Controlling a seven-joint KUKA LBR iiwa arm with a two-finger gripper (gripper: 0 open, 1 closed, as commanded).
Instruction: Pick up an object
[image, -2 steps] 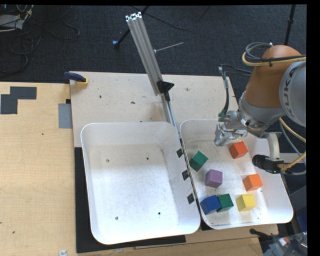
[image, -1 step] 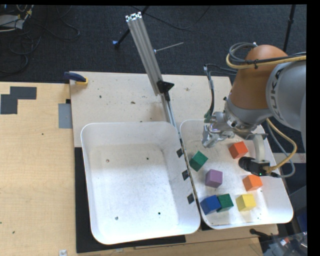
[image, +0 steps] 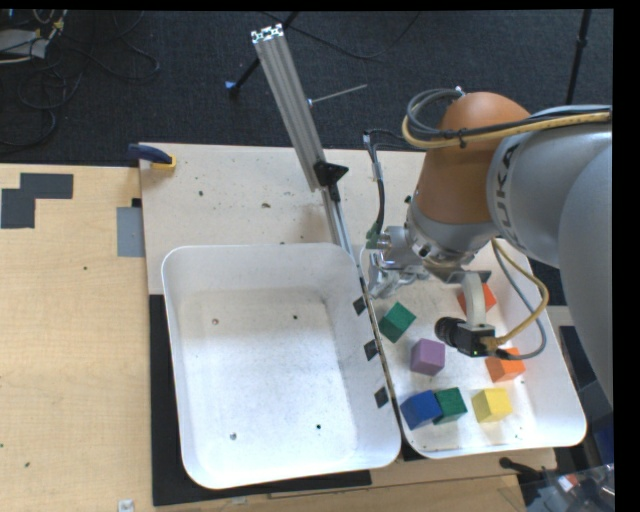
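The gripper (image: 385, 275) hangs over the right bin (image: 545, 425) near its left wall, just above a tilted green cube (image: 397, 322). Whether it grips anything cannot be told. Purple (image: 427, 356), blue (image: 420, 408), yellow (image: 491, 404) and orange (image: 505, 367) blocks lie nearby.

Robotics lab: bench (image: 240, 200) with 2 bins, floor cables (image: 60, 45)
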